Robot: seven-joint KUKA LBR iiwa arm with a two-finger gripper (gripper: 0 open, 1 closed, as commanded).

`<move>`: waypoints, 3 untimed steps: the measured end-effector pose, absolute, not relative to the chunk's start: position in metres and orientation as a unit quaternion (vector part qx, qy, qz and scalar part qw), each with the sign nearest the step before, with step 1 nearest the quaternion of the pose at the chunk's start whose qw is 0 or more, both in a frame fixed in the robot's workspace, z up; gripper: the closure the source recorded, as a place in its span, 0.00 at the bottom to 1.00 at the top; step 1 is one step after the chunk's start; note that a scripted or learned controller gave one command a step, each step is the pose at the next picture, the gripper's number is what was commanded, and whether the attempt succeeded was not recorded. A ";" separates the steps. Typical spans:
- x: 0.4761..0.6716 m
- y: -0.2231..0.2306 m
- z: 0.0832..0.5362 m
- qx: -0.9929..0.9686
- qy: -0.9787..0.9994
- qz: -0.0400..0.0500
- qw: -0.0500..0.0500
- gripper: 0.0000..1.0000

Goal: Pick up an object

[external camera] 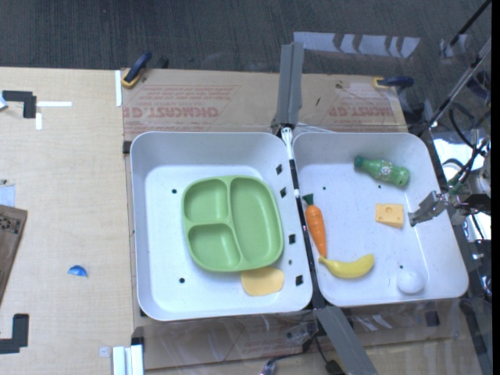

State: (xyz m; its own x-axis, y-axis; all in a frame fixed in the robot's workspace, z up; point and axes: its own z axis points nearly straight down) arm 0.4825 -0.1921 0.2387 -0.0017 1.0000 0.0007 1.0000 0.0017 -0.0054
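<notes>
1. Orange cheese wedge (390,215) lies flat on the floor of the right bin (437,283), near its right wall; nearest candidate to the gripper (428,208), which hovers just beside it at the bin's right edge.
2. Gripper state: fingers too small and blurred to judge; cannot tell how far apart they stand. Nothing visible between them.
3. Other candidates in the same bin: green bottle (382,170) lying on its side, carrot (316,230) along the left wall, banana (347,266) touching the carrot's tip, white ball (410,281) near the front corner.
4. Handling judgement: cheese looks like light, stiff plastic with smooth faces, so likely slippery. Low profile; best taken across its two straight sides.
5. Left bin (148,233) holds a green divided plate (233,223) and a yellow piece (262,282).
</notes>
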 end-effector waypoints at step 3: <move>0.477 -0.102 0.096 -0.640 -0.769 0.002 0.004 1.00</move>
State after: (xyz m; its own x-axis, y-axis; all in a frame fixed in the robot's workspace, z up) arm 0.4774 -0.1022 0.0960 -0.1815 0.9834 0.0032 0.9834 0.1815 -0.0077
